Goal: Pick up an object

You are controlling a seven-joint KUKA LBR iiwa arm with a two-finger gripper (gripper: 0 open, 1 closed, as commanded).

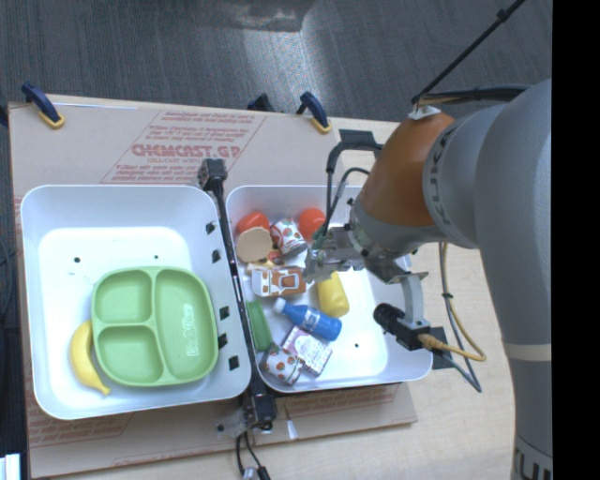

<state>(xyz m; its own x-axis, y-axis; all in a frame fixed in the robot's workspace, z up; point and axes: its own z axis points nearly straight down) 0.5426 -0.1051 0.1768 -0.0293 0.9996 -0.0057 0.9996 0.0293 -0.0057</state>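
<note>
Bright, even light is falling from above, washing the two white bins [56,234] close to overexposure and leaving a pale glare patch on the dark floor [272,23] at the top edge. Soft shadows are lying inside the bin walls and under the grey arm [487,150], which is looking slightly blurred, while the small items are showing only modest detail
</note>
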